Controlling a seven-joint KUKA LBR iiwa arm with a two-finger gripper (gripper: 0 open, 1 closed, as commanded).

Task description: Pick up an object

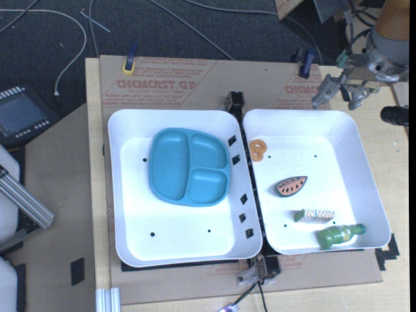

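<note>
My gripper (342,92) hangs above the far edge of the right bin (370,168), near its back right corner, with its fingers spread apart and nothing between them. In the right bin lie an orange pretzel (258,149) at the back left, a watermelon slice (291,186) in the middle, a small pale striped piece (316,216) toward the front, and a green bottle (339,234) by the front wall. All of them lie well in front of the gripper and to its left.
The left bin (130,239) holds a blue divided plate (190,167). Black clips (234,100) join the bins along the middle. Blue clamps (130,62) sit on the board's far edge, and cables lie on the dark floor behind.
</note>
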